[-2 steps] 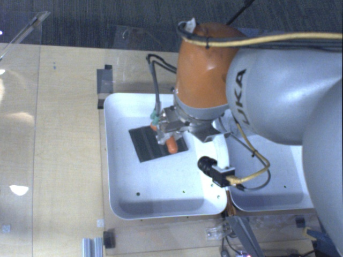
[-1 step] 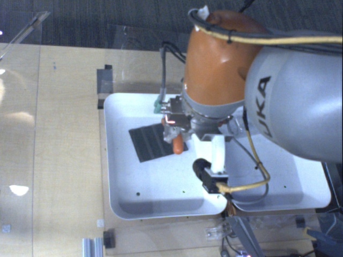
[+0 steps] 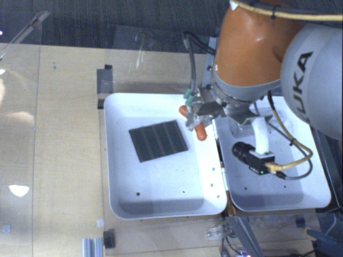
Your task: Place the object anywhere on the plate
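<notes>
A dark ridged rectangular plate (image 3: 158, 141) lies flat in the left bin (image 3: 161, 197), left of its middle. An orange carrot-like object (image 3: 201, 133) with a green tip hangs at the bin's upper right, just right of the plate's far corner. My gripper (image 3: 194, 118) is shut on it; one grey finger crosses the orange body, whose ends stick out on both sides. The object is apart from the plate, near the wall between the bins.
The right bin (image 3: 300, 197) sits under the arm's orange and grey wrist (image 3: 252, 42). A black cylinder with a cable (image 3: 251, 157) and a white bracket hang from the arm over that bin. Bare wooden bench extends to the left.
</notes>
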`<state>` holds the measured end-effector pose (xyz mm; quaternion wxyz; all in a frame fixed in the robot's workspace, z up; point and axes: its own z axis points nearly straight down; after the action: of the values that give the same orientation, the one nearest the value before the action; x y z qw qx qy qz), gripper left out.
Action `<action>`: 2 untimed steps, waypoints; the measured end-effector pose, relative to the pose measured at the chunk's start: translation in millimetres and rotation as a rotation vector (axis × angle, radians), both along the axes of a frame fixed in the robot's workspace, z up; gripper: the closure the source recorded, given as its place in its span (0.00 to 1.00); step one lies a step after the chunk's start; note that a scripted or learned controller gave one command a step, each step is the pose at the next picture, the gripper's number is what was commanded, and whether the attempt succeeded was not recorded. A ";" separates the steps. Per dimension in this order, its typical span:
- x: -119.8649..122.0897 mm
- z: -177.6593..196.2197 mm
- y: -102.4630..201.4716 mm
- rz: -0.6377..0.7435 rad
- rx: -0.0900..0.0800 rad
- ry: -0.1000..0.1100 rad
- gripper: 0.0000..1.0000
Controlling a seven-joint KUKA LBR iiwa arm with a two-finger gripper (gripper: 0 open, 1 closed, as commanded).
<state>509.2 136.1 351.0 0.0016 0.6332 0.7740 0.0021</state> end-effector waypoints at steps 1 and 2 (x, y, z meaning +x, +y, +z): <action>19.8 24.0 -32.8 0.125 -0.001 -0.001 1.00; 19.7 23.9 -32.4 0.127 -0.001 -0.001 0.00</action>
<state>528.9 103.7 374.9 0.0021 0.5829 0.8125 0.0019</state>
